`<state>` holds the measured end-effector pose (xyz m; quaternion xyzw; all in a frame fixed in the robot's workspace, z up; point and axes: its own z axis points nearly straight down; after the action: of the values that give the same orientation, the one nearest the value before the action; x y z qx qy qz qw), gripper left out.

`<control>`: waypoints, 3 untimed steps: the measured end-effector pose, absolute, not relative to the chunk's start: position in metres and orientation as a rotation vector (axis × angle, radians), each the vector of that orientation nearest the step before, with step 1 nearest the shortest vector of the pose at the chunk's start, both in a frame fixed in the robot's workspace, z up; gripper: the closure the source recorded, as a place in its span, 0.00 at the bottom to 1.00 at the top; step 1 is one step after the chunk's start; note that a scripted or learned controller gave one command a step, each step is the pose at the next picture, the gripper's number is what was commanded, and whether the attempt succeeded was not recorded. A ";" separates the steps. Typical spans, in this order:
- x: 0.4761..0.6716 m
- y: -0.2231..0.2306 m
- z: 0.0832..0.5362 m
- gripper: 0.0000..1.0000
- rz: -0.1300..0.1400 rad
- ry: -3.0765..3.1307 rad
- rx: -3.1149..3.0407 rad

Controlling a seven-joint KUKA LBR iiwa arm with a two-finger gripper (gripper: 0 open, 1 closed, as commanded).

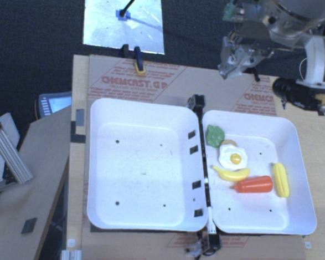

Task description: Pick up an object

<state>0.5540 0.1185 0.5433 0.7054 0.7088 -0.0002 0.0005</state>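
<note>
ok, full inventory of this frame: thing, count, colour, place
bins: 2, white, side by side on the bench
green toy: 1, green, right bin, upper left
fried egg: 1, white with yellow yolk, right bin, below the green toy
banana: 1, yellow, right bin, under the egg
red toy: 1, red-orange, right bin, right of the banana
corn: 1, yellow, right bin, near the right wall
clamp: 1, black and yellow, bench's far edge
gripper: 1, grey metal, above the bench beyond the right bin
</note>
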 end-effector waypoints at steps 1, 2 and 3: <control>0.524 0.163 0.519 1.00 -0.004 2.230 2.216; 0.526 0.161 0.529 1.00 -0.002 2.229 2.214; 0.486 0.180 0.373 1.00 -0.027 2.234 2.222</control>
<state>0.4857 0.1803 0.3729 0.7052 0.7089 -0.0086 -0.0044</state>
